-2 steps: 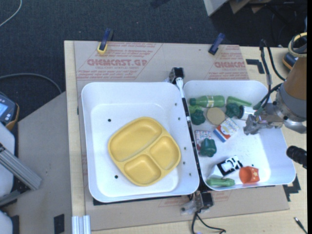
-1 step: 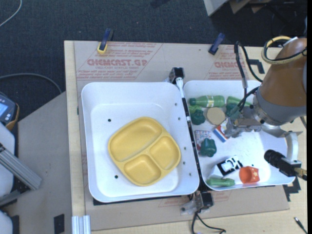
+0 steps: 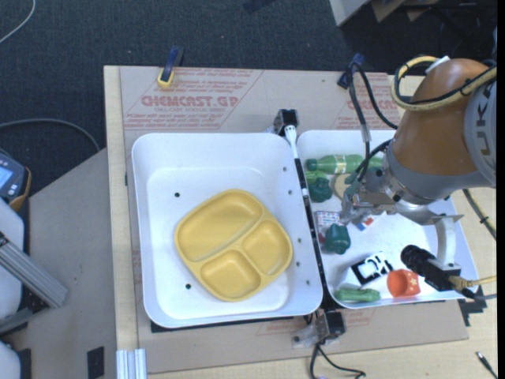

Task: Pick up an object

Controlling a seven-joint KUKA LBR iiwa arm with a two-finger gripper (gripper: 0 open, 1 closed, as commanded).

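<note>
Approach step, by the look of it: gripper (image 3: 353, 209) low over the right bin (image 3: 465, 247) near its left wall, grip impossible to judge, dark green object (image 3: 338, 239) just below, calling for descent and closing.

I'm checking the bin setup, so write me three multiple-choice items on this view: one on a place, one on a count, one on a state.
1. Where does the yellow tray lie?
A. left bin
B. right bin
C. on the bench outside the bins

2. How many compartments has the tray?
A. two
B. three
C. five

3. How is the green bottle placed?
A. standing upright
B. lying on its side
C. resting on the tray

Answers: 1 A, it sits in the left bin; 2 B, three hollows show; 3 B, it lies lengthways in the right bin.
</note>
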